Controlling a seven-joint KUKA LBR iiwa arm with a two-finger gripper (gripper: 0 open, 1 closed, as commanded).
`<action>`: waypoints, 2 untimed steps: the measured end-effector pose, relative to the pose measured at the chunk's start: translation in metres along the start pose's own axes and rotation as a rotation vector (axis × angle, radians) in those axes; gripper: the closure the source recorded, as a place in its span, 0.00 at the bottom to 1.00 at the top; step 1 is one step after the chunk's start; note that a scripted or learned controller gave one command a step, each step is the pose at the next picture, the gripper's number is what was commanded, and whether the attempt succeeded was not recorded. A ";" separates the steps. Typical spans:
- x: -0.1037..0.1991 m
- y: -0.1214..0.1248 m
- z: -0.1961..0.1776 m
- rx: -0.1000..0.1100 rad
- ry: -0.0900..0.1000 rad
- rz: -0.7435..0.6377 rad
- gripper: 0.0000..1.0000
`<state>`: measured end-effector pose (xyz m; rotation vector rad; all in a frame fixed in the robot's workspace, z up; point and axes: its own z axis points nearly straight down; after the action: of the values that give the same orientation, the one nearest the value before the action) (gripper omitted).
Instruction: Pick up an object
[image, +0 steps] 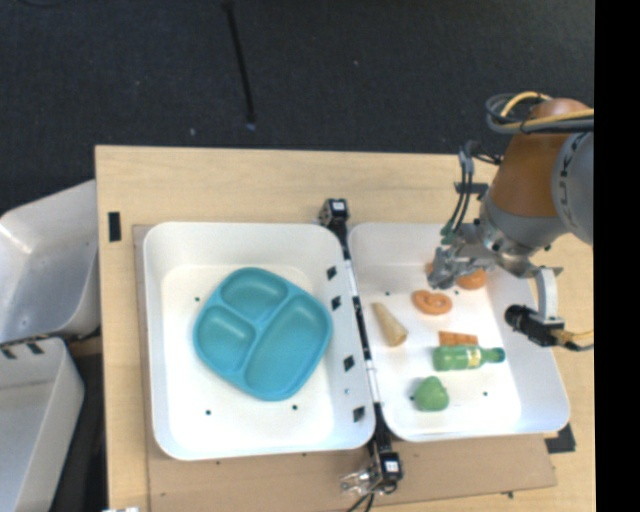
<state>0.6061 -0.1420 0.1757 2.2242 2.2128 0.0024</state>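
dark carpet floor (300, 70), wooden bench (250, 180), white containers (45, 260)

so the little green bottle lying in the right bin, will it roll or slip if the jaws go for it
Probably. The green bottle lies on its side and looks round-bodied, so a nudge across its length may roll it on the smooth right bin. It looks like small, light plastic, likely stiff yet slippery. The carrot-like orange piece against it might block rolling that way.

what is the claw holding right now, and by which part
It cannot be told. The claw is low in the right bin, just above the orange slice, but nothing visibly sits in its grip.
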 end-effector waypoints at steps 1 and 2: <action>-0.001 0.006 -0.044 -0.001 0.001 -0.009 1.00; -0.002 0.007 -0.062 0.001 0.001 -0.008 1.00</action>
<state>0.6126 -0.1440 0.2379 2.2164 2.2227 0.0031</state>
